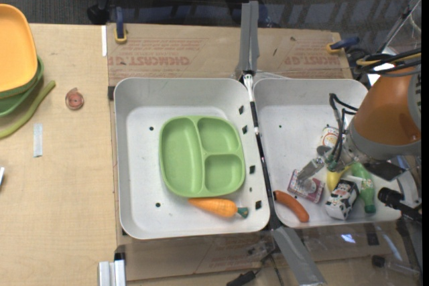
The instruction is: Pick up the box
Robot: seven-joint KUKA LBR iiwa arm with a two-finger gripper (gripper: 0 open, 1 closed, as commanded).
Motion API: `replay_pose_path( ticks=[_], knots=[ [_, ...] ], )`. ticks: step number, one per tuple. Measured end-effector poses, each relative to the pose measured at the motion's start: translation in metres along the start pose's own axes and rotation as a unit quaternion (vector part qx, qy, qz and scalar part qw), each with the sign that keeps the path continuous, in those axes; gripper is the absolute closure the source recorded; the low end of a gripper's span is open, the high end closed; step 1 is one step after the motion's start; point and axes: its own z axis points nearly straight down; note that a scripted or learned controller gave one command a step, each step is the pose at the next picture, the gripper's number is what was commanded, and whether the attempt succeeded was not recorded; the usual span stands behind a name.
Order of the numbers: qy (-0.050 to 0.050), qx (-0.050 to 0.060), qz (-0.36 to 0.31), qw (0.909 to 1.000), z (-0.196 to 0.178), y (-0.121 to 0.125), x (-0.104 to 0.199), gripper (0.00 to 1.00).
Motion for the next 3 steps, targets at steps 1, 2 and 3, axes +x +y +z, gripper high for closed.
replay_pose_path(
  ticks=[1,2,3],
  knots=[
    [0.002,0.002,0.013,0.9999,0.001,-0.009,0.032,0.00],
    [0.005,0.002,0.014,0.9999,-0.008,-0.008,0.032,1.00],
    [0.006,0.006,-0.210,0.9776,-0.065,0.013,0.004,1.00]
  ],
)
